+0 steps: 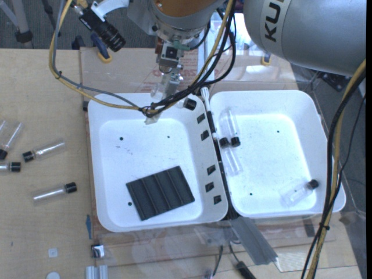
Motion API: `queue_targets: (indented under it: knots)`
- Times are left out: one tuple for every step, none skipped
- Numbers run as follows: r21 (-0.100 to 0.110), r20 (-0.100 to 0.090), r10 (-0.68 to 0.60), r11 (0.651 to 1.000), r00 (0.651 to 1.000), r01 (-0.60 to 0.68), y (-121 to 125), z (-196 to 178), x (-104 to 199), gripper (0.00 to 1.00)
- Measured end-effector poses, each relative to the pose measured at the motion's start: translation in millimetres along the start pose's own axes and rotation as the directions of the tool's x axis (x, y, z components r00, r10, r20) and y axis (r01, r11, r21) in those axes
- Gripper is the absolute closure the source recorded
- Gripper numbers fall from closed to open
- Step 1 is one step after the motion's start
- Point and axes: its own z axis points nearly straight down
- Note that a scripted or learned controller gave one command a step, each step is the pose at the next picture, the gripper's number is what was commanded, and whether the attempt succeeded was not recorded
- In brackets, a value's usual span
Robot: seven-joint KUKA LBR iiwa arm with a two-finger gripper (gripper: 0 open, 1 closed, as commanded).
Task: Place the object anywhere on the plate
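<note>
The dark grey ribbed plate (160, 192) lies flat at the near side of the left bin (110, 156). Clear vials with black caps lie in the right bin (302, 121): two (228, 127) close to the divider, one (232, 161) below them, and one (296, 192) at the near right. My gripper (167, 85) hangs over the far rim of the left bin, well away from the plate. A small black cap (189, 104) shows just right of it, by the top of the divider; I cannot tell whether it is held.
Yellow and black cables (116, 100) droop across the far rim of the left bin. Several more vials (52, 190) lie on the wooden bench to the left of the bins. The arm's large body (302, 22) overhangs the far right.
</note>
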Motion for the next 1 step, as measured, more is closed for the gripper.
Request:
queue_targets:
  knots:
    - [0.004, -0.006, 0.002, 1.000, 1.000, -0.002, 0.4, -48.2, 0.7, 1.00]
